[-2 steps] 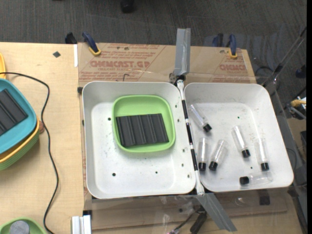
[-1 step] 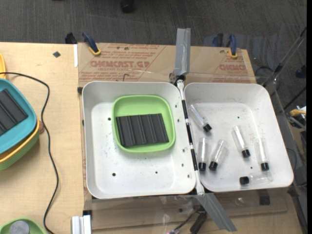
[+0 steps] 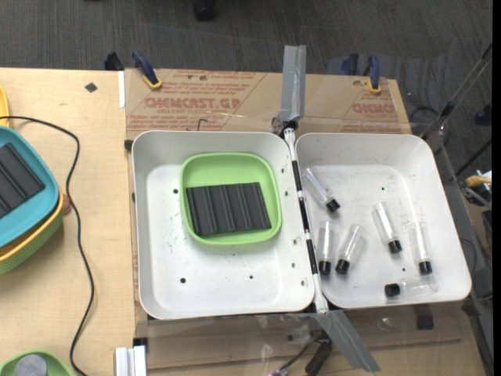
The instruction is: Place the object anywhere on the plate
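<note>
A green square plate [image 3: 229, 200] lies in the left white bin [image 3: 156, 233], toward its back. On the plate rests a dark ribbed rectangular pad [image 3: 227, 208]. Several clear plastic tubes with black caps lie scattered in the right white bin [image 3: 438, 210]: one tube [image 3: 321, 189] near the back left, two tubes [image 3: 349, 247] side by side at the front left, two more [image 3: 385, 225] toward the right, and one [image 3: 410, 289] lying along the front wall.
A stack of teal and green plates [image 3: 23, 202] with another ribbed pad sits on the wooden bench at far left. A black cable [image 3: 81, 233] runs across the bench. Cardboard [image 3: 235, 100] and clamps lie behind the bins.
</note>
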Robot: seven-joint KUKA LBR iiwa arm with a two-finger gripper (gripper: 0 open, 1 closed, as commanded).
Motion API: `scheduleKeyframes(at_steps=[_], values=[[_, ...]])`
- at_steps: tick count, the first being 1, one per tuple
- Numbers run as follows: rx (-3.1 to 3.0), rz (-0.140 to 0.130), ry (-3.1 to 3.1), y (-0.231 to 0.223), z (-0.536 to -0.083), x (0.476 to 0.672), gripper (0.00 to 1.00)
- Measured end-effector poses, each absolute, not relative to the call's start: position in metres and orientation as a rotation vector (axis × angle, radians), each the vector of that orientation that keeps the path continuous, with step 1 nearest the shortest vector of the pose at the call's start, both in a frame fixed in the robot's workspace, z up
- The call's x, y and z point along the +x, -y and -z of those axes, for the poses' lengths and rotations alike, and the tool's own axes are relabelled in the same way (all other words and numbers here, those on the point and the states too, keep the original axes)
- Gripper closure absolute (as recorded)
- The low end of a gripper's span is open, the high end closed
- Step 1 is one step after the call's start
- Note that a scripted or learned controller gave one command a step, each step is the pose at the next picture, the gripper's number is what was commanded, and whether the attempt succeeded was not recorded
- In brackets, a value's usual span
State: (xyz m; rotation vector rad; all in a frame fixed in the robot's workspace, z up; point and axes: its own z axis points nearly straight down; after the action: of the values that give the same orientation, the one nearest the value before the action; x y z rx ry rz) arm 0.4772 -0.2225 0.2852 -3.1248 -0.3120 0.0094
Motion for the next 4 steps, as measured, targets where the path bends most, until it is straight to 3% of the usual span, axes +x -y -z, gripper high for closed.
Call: scheduleKeyframes(at_steps=[1, 4], values=[[-3.125, -0.010, 0.310, 0.2224, -0.2573, 0.4770, 0.00], [-3.124, -0.009, 0.310, 0.2225, -0.2573, 0.4769, 0.00]])
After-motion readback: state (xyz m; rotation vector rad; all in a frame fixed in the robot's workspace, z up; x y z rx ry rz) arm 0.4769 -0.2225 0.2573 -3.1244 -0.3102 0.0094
